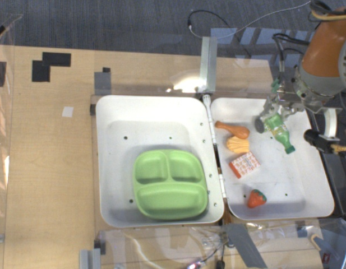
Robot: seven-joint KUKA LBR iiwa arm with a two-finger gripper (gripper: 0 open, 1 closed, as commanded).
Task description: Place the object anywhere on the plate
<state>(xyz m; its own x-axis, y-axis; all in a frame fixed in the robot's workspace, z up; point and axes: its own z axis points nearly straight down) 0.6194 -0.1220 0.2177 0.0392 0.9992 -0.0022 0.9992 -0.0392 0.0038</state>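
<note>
Two shallow white bins side by side on a light wood worktop (44, 167), meeting at a centre divider.

Left bin (114, 122): holds a green plate (170, 185) with three compartments, two small ones toward the top and one wide one toward the bottom. Plate sits in the lower middle of that bin, all compartments bare.

Right bin (307, 189): five small items.
- Green bottle (279, 130), upper right of the bin, lying tilted, cap end pointing toward lower right.
- Brown drumstick (233, 129), upper left of the bin, near the divider, lying roughly level.
- Yellow ridged piece (238, 144), just below the drumstick, close to or touching it; cannot tell which.
- Red-and-white patterned box (244, 165), just below the yellow piece, tilted.
- Red strawberry (256, 198) with green top, lower middle of the bin, apart from the rest.

Arm (330, 55): comes in from the upper right of the frame, orange band at the top right, grey wrist below it, tilted down and left toward the upper right part of the right bin. Pincer (272, 118) is low over the bin, right at the upper end of the green bottle, fingertips overlapping the bottle in this view. Finger gap is too small and cluttered here; cannot tell whether the pincer is open, closed, or gripping the bottle.

Upper left of the frame: black blocky marks (49, 65) on the worktop.
</note>
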